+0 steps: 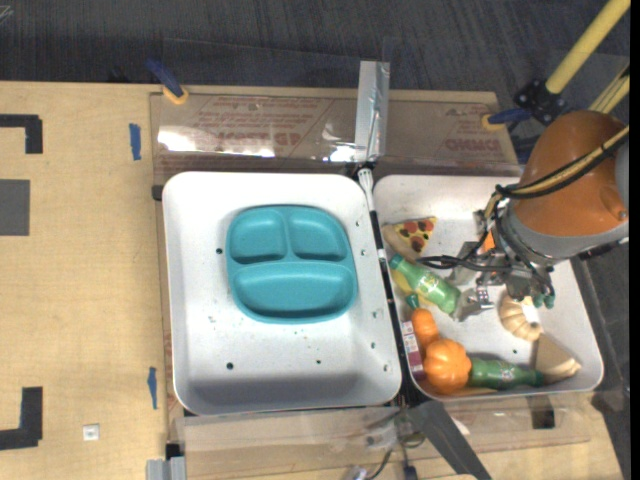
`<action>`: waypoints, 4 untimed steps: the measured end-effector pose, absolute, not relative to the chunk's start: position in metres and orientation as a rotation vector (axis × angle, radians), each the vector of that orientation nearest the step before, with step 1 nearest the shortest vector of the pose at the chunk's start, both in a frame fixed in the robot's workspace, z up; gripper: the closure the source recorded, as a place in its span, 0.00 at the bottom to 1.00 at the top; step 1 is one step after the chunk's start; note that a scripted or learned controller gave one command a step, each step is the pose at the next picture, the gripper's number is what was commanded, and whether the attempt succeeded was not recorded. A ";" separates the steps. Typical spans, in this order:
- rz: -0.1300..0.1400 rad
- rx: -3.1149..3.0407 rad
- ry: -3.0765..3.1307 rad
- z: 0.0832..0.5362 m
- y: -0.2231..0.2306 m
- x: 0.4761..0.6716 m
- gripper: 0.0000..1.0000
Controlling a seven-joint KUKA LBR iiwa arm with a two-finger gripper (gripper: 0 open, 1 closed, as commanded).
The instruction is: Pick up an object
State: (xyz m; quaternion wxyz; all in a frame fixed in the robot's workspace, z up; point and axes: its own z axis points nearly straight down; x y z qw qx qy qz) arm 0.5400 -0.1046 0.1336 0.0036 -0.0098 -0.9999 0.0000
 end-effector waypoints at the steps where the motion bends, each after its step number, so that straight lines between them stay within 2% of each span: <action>1: -0.001 -0.023 -3.142 0.137 -0.102 0.543 0.00; 2: 0.002 -0.003 -3.153 0.089 -0.099 0.535 0.00; 3: 0.006 0.308 -3.141 0.089 -0.097 0.546 0.00; 4: 0.006 0.308 -3.151 0.099 -0.096 0.551 1.00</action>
